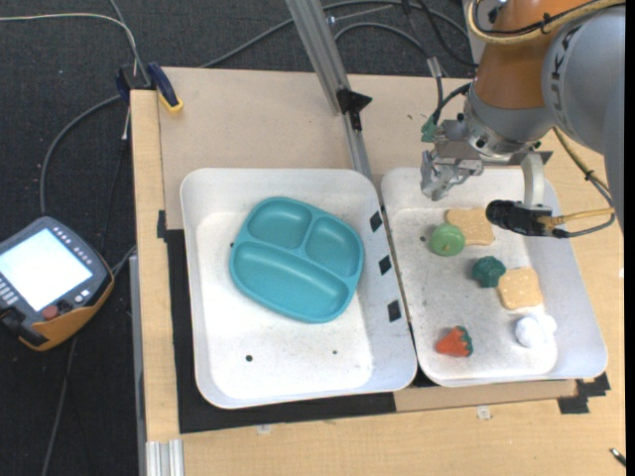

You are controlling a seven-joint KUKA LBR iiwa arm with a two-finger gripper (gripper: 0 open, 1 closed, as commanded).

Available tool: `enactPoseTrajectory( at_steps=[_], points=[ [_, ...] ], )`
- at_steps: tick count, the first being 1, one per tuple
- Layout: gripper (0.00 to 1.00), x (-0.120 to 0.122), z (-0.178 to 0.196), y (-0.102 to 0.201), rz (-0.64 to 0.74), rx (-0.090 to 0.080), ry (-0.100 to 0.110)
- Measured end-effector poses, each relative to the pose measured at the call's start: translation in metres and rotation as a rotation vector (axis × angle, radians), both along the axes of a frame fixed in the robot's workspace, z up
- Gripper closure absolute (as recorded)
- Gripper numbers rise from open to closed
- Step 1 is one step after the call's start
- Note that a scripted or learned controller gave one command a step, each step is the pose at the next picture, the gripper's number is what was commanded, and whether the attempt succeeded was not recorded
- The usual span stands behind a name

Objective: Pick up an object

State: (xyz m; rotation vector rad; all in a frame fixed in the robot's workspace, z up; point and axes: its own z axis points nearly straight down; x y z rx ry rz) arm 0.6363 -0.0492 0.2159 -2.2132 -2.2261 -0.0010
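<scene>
A teal divided plate [297, 257] lies in the left bin [213, 365]. The right bin [575, 350] holds a green apple [446, 239] touching a slice of toast [470, 226], a red strawberry [454, 341], a dark green piece [487, 271], a tan cracker [519, 289] and a white lump [532, 331]. The gripper [438, 184] hangs above the bin's far end, near the toast, holding nothing; how wide it stands I cannot tell.

A teal divided plate [296, 258] lies in the left white bin [213, 365] on the counter [248, 117], while a handheld pendant [48, 281] with a lit screen sits on the dark floor [60, 117] beside cables [69, 13].
</scene>
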Motion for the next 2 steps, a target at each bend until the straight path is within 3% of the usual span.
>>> enactPoseTrajectory(
  at_steps=[2],
  points=[
    [1.00, -0.015, -0.013, 0.107, 0.000, 0.000, 0.002]
  ],
)
